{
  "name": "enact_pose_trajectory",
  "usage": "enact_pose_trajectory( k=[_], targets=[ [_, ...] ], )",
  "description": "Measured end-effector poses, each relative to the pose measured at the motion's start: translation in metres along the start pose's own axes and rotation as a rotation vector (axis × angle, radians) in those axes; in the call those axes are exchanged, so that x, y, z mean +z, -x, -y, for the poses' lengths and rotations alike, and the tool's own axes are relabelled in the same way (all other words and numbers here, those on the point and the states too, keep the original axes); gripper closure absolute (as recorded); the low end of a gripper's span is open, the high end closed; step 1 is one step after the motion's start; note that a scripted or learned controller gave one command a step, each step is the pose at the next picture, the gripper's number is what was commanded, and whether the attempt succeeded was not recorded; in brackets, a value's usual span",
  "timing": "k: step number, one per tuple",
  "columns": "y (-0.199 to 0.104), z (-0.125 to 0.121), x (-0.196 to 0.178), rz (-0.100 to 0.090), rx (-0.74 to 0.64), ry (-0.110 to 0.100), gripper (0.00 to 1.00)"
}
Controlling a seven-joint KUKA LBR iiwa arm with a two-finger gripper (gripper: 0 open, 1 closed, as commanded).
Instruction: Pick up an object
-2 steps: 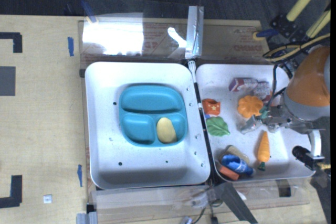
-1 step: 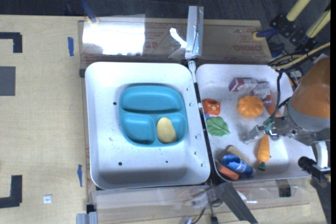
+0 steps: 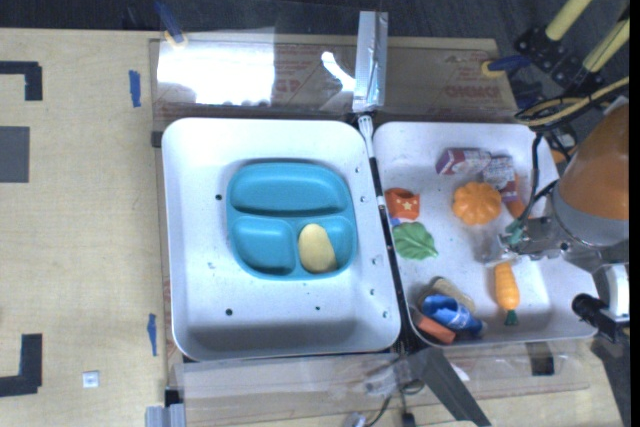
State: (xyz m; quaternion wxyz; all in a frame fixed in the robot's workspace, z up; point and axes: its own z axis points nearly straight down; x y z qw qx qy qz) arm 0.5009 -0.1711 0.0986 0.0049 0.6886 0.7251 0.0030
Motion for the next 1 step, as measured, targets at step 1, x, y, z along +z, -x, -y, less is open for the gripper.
enact_pose_trajectory(
  k=[1],
  targets=[
    [-0.0879,-0.0421,-0.0878,-0.005,0.083,-0.006,1.0]
  ],
)
